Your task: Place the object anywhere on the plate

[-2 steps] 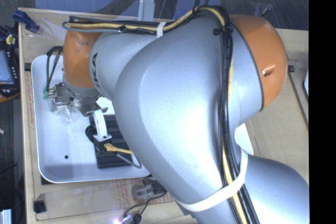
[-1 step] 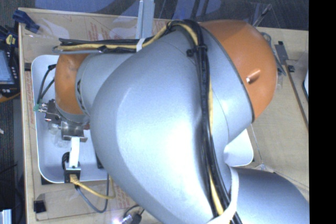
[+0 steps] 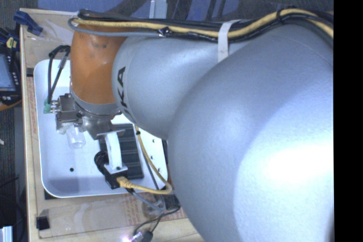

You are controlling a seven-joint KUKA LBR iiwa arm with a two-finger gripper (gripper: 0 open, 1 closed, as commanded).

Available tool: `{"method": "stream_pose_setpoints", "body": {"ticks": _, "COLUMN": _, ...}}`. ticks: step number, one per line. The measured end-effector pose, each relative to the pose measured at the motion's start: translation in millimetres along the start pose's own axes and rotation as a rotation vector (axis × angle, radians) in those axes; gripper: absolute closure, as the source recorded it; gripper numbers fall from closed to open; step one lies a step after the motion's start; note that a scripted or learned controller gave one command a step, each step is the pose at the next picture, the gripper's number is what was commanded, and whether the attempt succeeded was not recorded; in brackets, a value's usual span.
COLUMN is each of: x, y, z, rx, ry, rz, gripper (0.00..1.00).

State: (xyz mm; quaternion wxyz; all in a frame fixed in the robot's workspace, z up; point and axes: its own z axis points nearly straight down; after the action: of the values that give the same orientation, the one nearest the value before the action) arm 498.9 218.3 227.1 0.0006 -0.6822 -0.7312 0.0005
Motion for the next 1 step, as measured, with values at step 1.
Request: {"method": "stream_pose_setpoints", "body": {"ticks": 1, "x": -4.9, "y": 37.1, "z": -12.9, "rx": 0.002, "ry": 0.001, "rz": 0.035, "gripper": 1.0}}
